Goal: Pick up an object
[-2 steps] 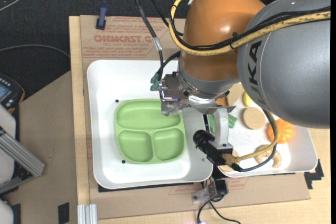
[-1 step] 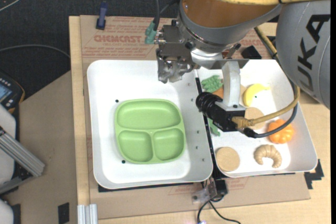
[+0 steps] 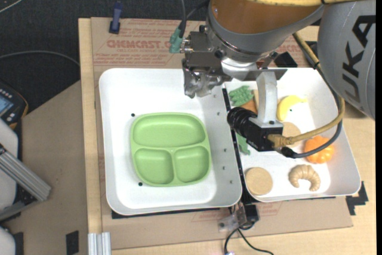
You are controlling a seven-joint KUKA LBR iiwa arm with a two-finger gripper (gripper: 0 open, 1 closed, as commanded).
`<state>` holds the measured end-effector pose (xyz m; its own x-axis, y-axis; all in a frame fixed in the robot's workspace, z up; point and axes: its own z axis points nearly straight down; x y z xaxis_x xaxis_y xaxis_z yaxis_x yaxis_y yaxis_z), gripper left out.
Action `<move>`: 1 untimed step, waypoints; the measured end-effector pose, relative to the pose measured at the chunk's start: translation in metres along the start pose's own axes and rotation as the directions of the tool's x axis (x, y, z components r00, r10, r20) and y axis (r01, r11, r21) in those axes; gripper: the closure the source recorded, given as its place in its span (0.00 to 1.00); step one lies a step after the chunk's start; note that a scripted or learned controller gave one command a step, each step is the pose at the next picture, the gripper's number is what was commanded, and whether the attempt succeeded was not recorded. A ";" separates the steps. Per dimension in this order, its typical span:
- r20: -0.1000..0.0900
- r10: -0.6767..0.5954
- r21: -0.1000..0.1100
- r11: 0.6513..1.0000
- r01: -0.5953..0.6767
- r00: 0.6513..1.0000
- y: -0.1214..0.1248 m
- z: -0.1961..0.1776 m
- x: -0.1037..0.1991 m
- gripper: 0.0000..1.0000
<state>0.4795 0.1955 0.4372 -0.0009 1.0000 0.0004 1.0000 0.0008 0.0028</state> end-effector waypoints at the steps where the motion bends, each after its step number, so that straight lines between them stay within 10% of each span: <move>1: 0.008 0.014 0.019 1.000 -0.014 1.000 -0.002 0.138 -0.110 1.00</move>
<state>0.4775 0.0857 0.2996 0.0135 0.9999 -0.0071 0.9998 -0.0136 -0.0159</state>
